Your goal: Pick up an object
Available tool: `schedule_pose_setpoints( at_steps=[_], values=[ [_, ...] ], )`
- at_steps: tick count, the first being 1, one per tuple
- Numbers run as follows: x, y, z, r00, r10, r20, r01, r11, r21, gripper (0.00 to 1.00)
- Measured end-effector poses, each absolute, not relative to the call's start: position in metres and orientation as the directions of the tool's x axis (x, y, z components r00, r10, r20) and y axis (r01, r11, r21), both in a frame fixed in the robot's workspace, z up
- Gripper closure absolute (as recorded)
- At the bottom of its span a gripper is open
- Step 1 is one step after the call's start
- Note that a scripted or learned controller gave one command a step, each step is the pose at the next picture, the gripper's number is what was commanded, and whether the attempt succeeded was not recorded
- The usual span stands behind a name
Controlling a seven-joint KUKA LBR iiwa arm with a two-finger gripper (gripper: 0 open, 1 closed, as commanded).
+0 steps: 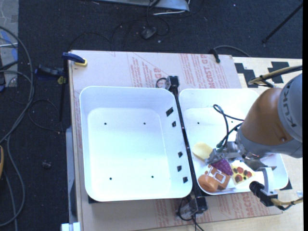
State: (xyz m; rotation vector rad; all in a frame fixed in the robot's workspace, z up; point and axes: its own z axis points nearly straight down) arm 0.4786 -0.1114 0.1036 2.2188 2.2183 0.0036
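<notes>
The arm reaches in from the right, and its gripper (222, 154) sits low over the near-left corner of the right bin (202, 102). The wrist and a black cable cover the tool, so I cannot tell from here whether it is spread, closed, or pinching anything.

All the candidate objects are bunched in that corner. A pale yellow piece (202, 150) lies just beside the divider between the bins. A purple cluster (222, 166) lies directly under the tool. An orange item with a white label (215, 180) rests against the near wall, touching the purple one. A white piece with red spots (241, 173) lies to the right of them.

Handling, as a judgement: these look like small toy foods, so light, probably hollow plastic or foam, smooth-skinned and apt to skid or roll when nudged. None looks fragile. The purple cluster's bumpy surface should give the pads some bite, so take it across its narrow middle. The orange item is hemmed in by the wall. The crowding risks catching two objects at once.

The left bin (96, 100) is not involved.
</notes>
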Motion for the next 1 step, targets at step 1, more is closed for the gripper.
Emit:
schedule_pose_setpoints(
  at_steps=[1],
  values=[
    [0.524, 0.0238, 0.196, -0.014, 1.0, 0.004, 1.0, 0.014, 0.009, 1.0]
  ],
)
